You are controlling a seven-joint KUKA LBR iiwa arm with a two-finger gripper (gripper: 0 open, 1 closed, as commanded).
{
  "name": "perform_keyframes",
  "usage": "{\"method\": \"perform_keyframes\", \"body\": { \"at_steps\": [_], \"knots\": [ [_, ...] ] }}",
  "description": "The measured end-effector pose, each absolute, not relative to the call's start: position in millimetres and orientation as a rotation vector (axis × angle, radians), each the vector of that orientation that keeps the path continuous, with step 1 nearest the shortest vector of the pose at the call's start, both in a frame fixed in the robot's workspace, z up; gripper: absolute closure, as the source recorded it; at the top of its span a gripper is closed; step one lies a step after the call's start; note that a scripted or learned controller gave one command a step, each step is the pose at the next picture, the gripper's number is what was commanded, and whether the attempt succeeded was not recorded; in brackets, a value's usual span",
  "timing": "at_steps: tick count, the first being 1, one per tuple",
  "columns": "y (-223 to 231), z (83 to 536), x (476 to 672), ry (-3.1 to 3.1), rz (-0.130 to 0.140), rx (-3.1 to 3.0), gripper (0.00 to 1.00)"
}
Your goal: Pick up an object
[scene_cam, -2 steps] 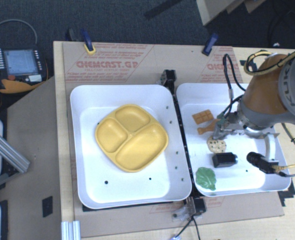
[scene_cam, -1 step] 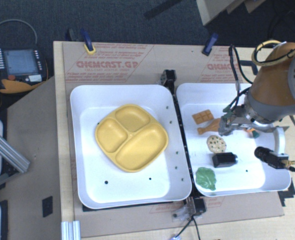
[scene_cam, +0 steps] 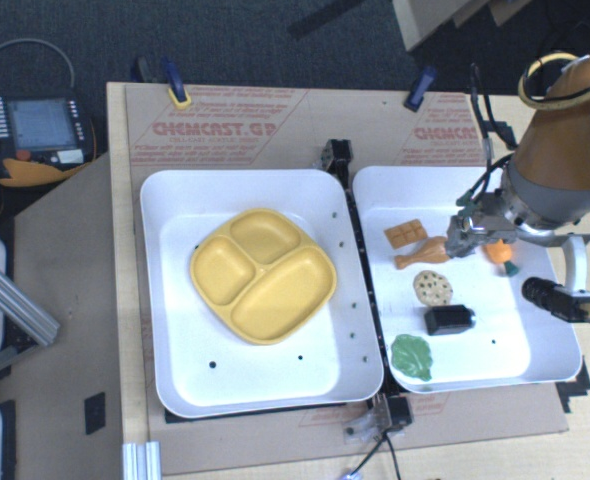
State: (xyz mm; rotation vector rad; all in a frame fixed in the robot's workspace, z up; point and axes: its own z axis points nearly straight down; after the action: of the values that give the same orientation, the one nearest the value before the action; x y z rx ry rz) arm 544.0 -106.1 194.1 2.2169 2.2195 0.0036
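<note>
The right bin point(scene_cam: 499, 340) holds several small items. At its back lies a tan waffle cracker point(scene_cam: 406, 234), with a brown drumstick-shaped piece point(scene_cam: 420, 256) just in front of it. Nearer the front are a speckled cookie point(scene_cam: 432, 288), a black block point(scene_cam: 448, 319) and a green leaf point(scene_cam: 412, 356). An orange piece point(scene_cam: 497, 251) lies partly under the arm. My gripper point(scene_cam: 463, 238) hangs low over the bin's back half, at the right end of the drumstick piece and left of the orange piece. I see nothing clearly held in it.
The left bin point(scene_cam: 175, 268) holds a yellow divided plate point(scene_cam: 263, 274). A black clamp point(scene_cam: 337, 154) sits at the back between the bins. A black part of the arm point(scene_cam: 555, 299) juts over the right bin's right side.
</note>
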Motion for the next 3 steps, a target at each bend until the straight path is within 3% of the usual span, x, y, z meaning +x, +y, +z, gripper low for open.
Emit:
{"method": "perform_keyframes", "body": {
  "at_steps": [1,3],
  "knots": [
    [-106,238,545.2,2.219,0.005,2.216,1.0],
    [-9,216,561.6,2.228,0.0,2.217,1.0]
  ]
}}
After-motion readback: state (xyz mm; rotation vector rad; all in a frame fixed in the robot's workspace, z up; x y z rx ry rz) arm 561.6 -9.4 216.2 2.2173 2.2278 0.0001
